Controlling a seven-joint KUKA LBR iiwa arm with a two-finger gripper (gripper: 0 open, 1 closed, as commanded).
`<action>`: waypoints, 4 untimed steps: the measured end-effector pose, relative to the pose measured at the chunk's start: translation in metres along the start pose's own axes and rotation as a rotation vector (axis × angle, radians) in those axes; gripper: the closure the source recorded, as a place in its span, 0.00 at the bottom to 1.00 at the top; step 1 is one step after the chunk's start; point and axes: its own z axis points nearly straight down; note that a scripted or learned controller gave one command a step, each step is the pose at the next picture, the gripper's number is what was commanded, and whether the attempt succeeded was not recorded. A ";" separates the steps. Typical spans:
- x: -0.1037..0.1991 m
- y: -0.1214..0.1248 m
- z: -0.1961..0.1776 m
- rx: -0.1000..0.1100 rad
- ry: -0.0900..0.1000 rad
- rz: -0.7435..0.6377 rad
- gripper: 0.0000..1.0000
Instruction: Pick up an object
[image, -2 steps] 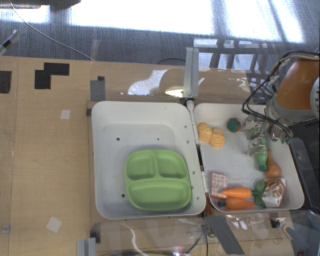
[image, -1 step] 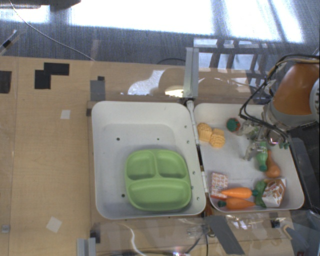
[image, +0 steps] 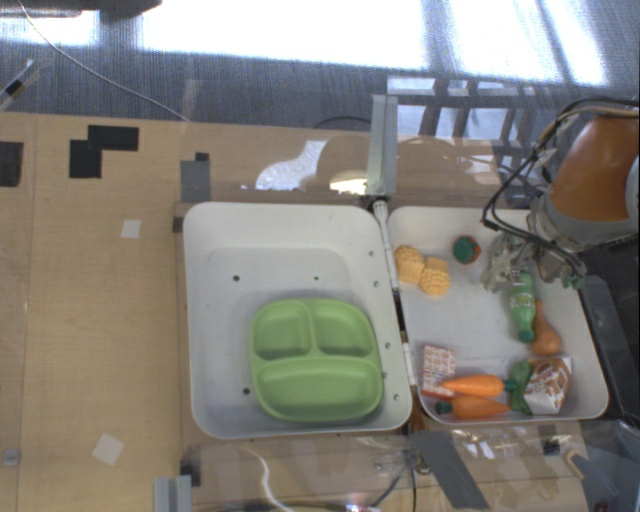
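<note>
While the grey arm (image: 590, 170) with its orange band reaches in from the right of the camera view, the hand (image: 520, 265) hangs over the upper right part of the right bin (image: 470, 310). Its metal parts and cables crowd together there, and I cannot tell whether it is open or closed.

A green bottle (image: 522, 312) lies directly below the hand, its top end touching or just under the metal; whether it is gripped cannot be judged. An orange piece (image: 546, 342) sits just beside the bottle's lower end. A small dark green round object (image: 466, 249) lies just left of the hand, and two yellow corn-like pieces (image: 422, 270) rest further left, near the wall shared by the bins.

Along the near edge of the right bin lie two carrots (image: 472, 395), one above the other, with a small patterned packet (image: 438, 362) just above their left ends and a white and brown packet (image: 548, 385) at their right.

The left bin (image: 230, 250) holds a green divided plate (image: 316, 360) in its lower half. Both bins rest on the wooden bench (image: 90, 330).
</note>
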 end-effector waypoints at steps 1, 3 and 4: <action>0.013 0.045 -0.154 -0.001 0.001 0.002 1.00; 0.053 0.065 -0.094 -0.006 0.021 -0.191 1.00; 0.112 0.055 -0.055 -0.009 0.020 -0.431 1.00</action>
